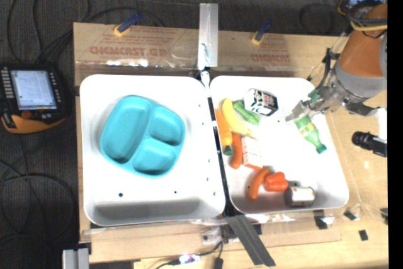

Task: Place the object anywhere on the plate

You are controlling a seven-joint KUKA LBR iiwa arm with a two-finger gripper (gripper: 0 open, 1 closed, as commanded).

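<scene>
A blue plate (143,135) with three compartments lies in the left bin (101,198). My gripper (306,108) is at the right bin's far right side, directly over the upper end of a small green bottle (313,135). The bottle lies slanted, its green cap pointing toward the near right. The gripper's tip overlaps the bottle's upper end, so I cannot make out whether it touches or holds it. The grey wrist and orange band (364,50) rise up to the right of it.
The right bin (334,192) also holds a black-and-white carton (262,101), a banana (234,118), a carrot (225,130), a green pod (247,113), a small box (252,151), orange-red toys (266,182) and a dark can (300,196). A pendant (30,97) lies far left.
</scene>
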